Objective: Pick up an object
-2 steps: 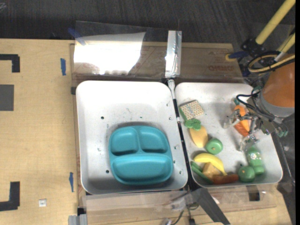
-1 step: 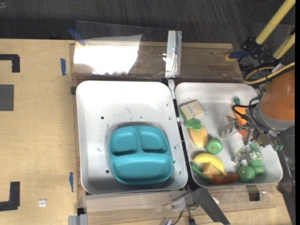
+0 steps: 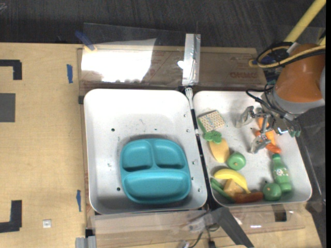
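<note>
Bench (image 3: 36, 138) carries two white bins. Left bin (image 3: 98, 112) holds a teal divided tray (image 3: 153, 170). Right bin (image 3: 302, 182) holds toy food: banana (image 3: 231, 177), green bottle (image 3: 280, 170), checkered block (image 3: 211, 121). Tool (image 3: 257, 130) low in right bin's upper part, fingers spread wide, an orange piece (image 3: 270, 140) just beside them, not gripped.

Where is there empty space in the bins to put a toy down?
Left bin: bare floor behind the teal tray, up to the back wall, and a strip along its left side. Right bin: a bare patch at the back, between the checkered block and the end effector. Its front is crowded with the banana and green toys.
</note>
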